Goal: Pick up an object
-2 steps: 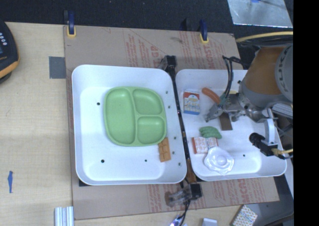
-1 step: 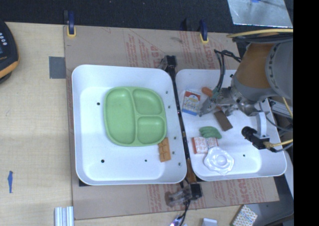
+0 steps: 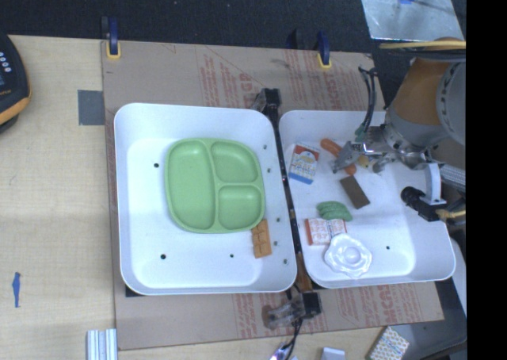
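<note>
A: Which thing should it go for? The brown block (image 3: pixel 354 191) lies flat in the right bin (image 3: pixel 428 267), just below the gripper (image 3: pixel 354 158), with bare floor around it.

B: That one, I think. The orange piece (image 3: pixel 331 146) is touching the fingers' left side, too crowded.

A: Is the gripper holding anything?

B: Nothing visible between the fingers; how far apart they stand I cannot tell.

A: Advice?

B: Come straight down over the block, straddle its narrow width, and stay clear of the green lump (image 3: pixel 334 210) and small carton (image 3: pixel 303 163).
</note>
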Motion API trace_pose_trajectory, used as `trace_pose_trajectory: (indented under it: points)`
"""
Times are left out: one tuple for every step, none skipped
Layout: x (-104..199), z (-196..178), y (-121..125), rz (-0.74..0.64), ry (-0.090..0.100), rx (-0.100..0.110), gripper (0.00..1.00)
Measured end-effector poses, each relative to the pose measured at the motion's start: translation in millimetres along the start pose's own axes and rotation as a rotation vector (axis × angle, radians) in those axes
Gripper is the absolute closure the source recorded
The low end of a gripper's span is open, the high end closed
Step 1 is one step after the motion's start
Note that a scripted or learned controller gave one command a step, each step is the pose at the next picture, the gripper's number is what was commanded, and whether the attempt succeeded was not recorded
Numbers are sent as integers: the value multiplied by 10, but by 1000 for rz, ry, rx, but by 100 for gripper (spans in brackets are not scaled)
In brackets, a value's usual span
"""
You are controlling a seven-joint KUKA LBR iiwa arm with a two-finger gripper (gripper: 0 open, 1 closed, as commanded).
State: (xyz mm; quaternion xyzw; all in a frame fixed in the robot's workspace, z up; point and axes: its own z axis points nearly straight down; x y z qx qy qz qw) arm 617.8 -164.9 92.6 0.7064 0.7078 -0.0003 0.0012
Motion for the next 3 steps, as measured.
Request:
trace_pose_trajectory:
  points:
    - [83,14,-539,-2,3,10,0]
    - [69,-100,-514,-3,1,6,100]
    - [880,-1057,-192,-11,5,-8,100]
